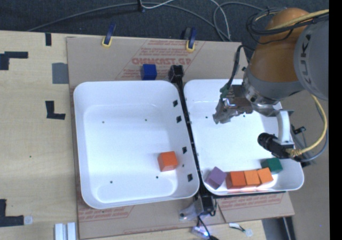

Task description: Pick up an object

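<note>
1. Two shallow white bins sit side by side on a cardboard sheet in the camera view: the left bin and the right bin, split by a black divider strip.
2. One orange cube lies alone in the left bin, toward its near right corner, close to the divider. It has no long axis; its faces sit slightly turned against the bin's walls.
3. Five blocks gather along the right bin's near edge. A purple block sits at the near left corner, turned so a corner points at the near wall.
4. Three orange blocks stand touching in a row just right of the purple one; the row's long axis runs along the near edge.
5. A green block sits at the right end of that row, toward the near right corner, partly hidden by the arm's black fitting.
6. The grey arm reaches in from the right, its orange band above the wrist, and bends down over the right bin's far half.
7. The gripper hangs over the far left part of the right bin, pointing down and leftward, well apart from every block. Nothing shows between its fingers, and I cannot tell how wide they stand.
8. A blue block rests on the cardboard beyond the left bin's far edge.
</note>
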{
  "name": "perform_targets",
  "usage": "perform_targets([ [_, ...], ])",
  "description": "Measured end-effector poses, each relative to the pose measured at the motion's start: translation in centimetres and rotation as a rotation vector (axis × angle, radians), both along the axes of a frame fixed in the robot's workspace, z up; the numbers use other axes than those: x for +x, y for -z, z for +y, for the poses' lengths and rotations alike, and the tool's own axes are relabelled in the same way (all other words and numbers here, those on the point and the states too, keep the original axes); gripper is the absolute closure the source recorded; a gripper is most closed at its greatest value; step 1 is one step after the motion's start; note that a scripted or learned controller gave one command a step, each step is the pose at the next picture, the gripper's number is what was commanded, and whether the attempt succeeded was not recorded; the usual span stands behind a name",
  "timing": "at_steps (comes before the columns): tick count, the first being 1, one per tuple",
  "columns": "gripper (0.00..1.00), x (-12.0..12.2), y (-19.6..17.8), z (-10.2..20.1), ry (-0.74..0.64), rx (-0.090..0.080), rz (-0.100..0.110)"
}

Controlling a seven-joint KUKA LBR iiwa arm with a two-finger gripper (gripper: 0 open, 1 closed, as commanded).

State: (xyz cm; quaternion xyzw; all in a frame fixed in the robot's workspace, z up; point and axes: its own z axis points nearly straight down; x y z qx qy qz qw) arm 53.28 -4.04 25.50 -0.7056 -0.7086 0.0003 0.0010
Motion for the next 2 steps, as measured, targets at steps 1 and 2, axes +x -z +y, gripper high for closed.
perform_targets([
  [1,1.00,-0.2,0.5,5.5,-0.001,0.000,-0.001],
  [2,1.00,-2.4,1.2,9.8,0.001,0.000,-0.001],
])
